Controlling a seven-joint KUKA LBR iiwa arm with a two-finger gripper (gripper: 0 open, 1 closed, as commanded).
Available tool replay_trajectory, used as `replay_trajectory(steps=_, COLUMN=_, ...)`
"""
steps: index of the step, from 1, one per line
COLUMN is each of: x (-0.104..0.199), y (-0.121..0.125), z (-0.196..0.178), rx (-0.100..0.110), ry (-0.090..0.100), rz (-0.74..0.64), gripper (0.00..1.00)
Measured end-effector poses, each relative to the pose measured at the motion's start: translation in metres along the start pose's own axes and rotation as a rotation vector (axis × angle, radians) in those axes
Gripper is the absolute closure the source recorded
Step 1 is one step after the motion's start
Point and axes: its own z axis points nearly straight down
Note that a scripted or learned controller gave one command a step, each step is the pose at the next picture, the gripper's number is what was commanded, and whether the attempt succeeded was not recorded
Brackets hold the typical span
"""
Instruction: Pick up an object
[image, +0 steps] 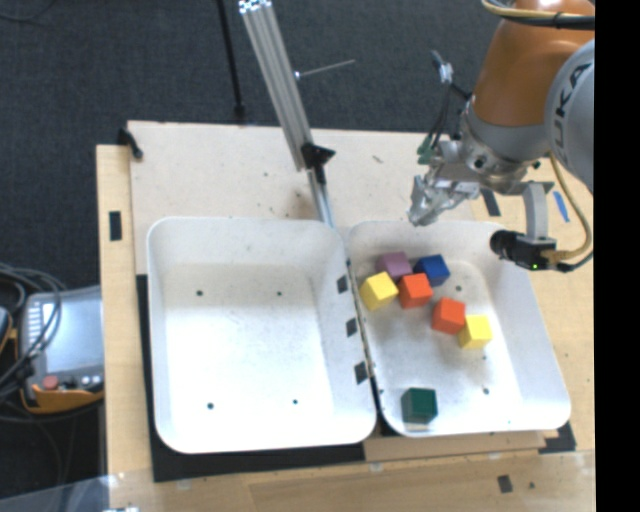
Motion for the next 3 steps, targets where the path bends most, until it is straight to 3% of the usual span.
replay_trajectory(steps=3, x=0.128, y=-0.039, z=0.028, rx=0.001, ry=0.0, rz=-0.001, gripper=1.0)
